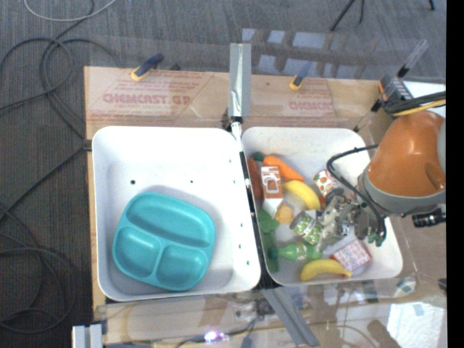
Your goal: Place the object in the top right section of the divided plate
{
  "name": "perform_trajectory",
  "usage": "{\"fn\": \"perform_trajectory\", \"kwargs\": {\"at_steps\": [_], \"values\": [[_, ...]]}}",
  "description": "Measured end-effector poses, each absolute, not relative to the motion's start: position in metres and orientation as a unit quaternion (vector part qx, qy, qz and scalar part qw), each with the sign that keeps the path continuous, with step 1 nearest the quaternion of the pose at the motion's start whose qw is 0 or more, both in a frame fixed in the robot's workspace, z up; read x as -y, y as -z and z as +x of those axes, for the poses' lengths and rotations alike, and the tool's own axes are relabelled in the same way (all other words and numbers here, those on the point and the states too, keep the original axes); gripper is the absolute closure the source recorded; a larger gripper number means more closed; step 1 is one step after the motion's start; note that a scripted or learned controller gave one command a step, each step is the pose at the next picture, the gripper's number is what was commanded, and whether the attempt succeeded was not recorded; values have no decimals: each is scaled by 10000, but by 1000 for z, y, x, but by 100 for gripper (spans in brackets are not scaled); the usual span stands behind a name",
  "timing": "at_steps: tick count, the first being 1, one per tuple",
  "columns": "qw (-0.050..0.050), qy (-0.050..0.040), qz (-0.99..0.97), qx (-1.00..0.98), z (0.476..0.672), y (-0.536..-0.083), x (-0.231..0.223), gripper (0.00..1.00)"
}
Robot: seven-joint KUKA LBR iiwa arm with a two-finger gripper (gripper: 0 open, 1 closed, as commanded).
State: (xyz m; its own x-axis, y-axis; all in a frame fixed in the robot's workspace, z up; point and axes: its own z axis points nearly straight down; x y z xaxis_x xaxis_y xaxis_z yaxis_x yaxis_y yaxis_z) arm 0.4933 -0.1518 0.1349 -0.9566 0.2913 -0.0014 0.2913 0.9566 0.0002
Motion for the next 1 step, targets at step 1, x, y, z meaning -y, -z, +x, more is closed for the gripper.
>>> {"fn": "perform_trajectory", "kwargs": {"at_steps": [1], "values": [[0,-7,658,-9978,485,-221,26,100]]}}
